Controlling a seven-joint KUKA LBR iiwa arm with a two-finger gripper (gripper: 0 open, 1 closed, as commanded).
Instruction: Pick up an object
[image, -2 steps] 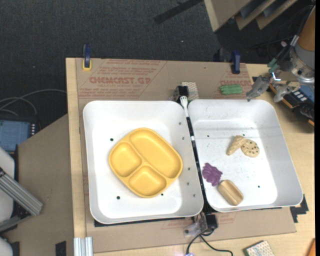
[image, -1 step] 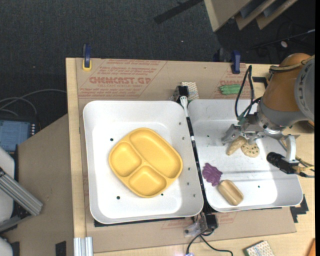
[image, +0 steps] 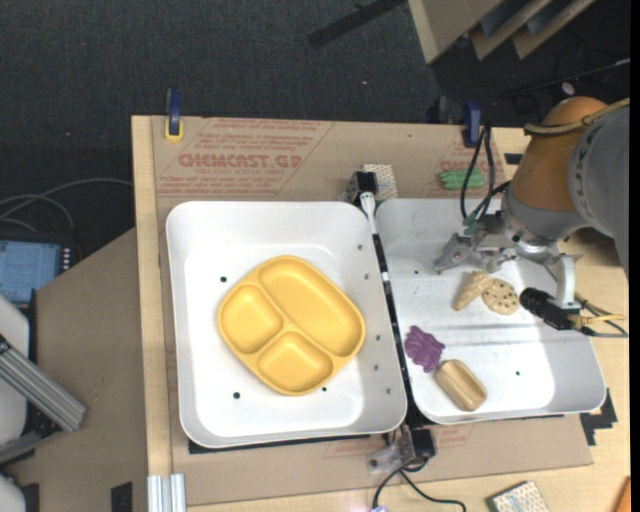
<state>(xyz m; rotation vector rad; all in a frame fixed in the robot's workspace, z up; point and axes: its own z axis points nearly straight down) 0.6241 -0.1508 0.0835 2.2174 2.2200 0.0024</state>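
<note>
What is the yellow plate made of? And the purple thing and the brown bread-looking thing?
The yellow plate looks like smooth, slightly shiny plastic, moulded into three sections. The purple thing looks like soft rubbery plastic, lumpy and matte, though it is small. The brown bread-looking thing seems to be matte plastic or foam.

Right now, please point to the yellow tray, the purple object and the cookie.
yellow tray (image: 290, 325): camera view, middle where its compartments meet.
purple object (image: 424, 348): camera view, its centre.
cookie (image: 500, 296): camera view, middle of its top face.
</note>
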